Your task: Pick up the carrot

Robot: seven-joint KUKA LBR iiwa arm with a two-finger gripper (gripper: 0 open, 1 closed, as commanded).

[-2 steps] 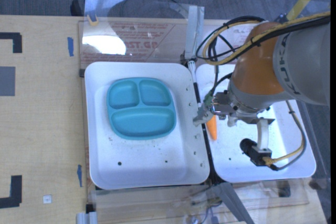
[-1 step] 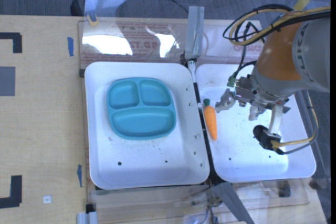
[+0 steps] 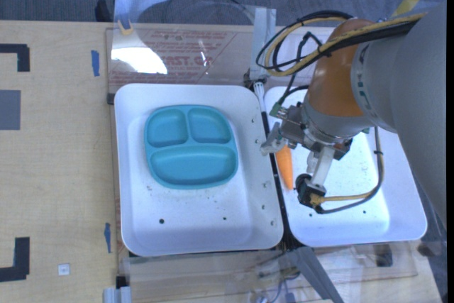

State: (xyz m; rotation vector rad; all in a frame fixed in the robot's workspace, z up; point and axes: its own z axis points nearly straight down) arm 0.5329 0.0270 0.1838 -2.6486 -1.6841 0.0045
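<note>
An orange carrot [image 3: 285,168] lies lengthwise along the left wall of the right bin [image 3: 369,218], next to the divider between the two bins. My gripper [image 3: 282,138] hangs right over the carrot's upper end, below the grey wrist and its orange band [image 3: 333,92]. The carrot's top end is hidden under the gripper body, and its lower part sticks out toward the front. Whether the carrot is touched or gripped is not visible from this angle.
A blue divided plate [image 3: 190,145] rests in the left bin [image 3: 142,227]. Black and yellow cables [image 3: 340,201] loop from the wrist over the right bin. A clear plastic sheet [image 3: 177,46] lies behind the bins.
</note>
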